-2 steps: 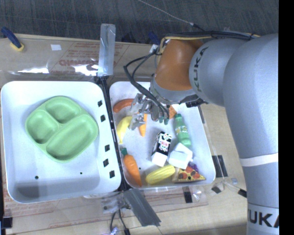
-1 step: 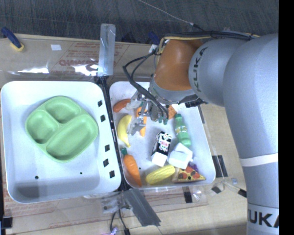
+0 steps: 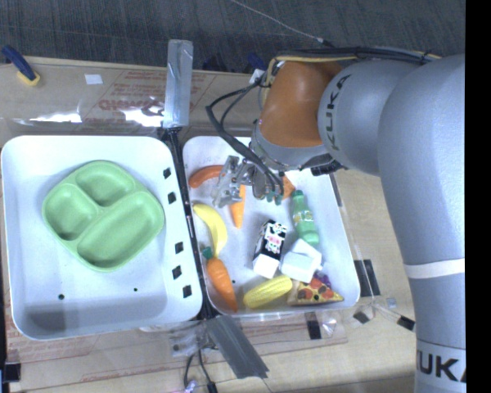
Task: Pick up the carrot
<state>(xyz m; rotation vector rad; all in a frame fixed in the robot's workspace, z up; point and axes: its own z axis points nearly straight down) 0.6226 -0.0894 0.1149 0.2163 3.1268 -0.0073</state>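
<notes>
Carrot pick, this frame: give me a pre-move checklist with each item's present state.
1. Target in sight: ok. A carrot lies at the right bin's lower left, beside the banana.
2. Which carrot is meant: cannot tell. Another small orange piece sits just below the gripper, and an orange item lies to its left.
3. Gripper over the right bin: ok.
4. Anything between the fingers: cannot tell; the wrist hides them.
5. Crowding around the lower carrot: not ok. The corn and the bin wall are close.
6. Left bin's green plate out of the way: ok.
</notes>
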